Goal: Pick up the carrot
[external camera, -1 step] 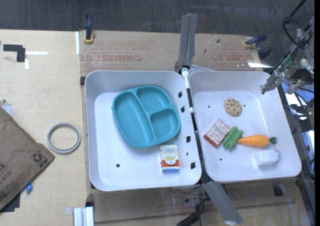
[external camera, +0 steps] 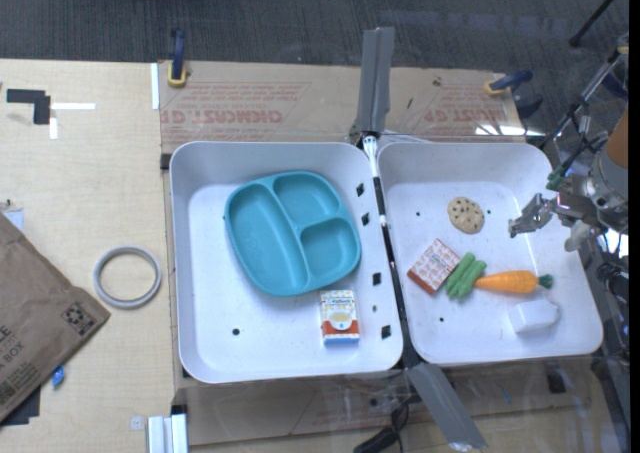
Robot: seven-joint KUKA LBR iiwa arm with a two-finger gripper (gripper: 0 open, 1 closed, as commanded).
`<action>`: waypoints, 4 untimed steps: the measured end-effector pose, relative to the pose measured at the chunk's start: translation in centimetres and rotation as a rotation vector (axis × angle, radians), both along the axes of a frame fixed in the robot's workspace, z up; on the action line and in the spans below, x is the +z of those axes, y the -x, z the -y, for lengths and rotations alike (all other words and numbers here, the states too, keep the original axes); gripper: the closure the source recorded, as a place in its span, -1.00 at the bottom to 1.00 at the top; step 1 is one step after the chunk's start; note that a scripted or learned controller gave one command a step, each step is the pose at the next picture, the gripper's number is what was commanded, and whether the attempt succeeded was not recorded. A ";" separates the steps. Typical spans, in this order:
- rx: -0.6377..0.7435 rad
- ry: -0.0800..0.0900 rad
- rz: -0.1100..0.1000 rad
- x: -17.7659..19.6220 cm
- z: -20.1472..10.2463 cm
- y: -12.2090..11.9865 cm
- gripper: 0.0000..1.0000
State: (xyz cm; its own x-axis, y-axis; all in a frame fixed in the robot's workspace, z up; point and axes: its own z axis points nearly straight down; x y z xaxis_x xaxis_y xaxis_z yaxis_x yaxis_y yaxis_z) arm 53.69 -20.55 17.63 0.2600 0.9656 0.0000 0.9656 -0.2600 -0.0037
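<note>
Carrot: the orange toy carrot lies in the right white bin, touching the green pea pod.
Fingers: the gripper is above it, fingers apart, holding nothing.
Danger: grabbing the pod too, or bumping the white block.

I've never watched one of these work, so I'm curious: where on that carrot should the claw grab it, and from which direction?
Probably the thick orange middle of the carrot, coming straight down from above. It lies flat on the right bin floor, lengthwise left to right, so fingers should close across its narrow width. The green pea pod touches its tip and a white block sits nearby, so the middle looks least crowded. The gripper hovers just above-right.
</note>
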 end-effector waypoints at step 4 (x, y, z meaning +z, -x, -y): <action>-0.952 0.004 -0.006 -7.8 -8.2 6.0 1.00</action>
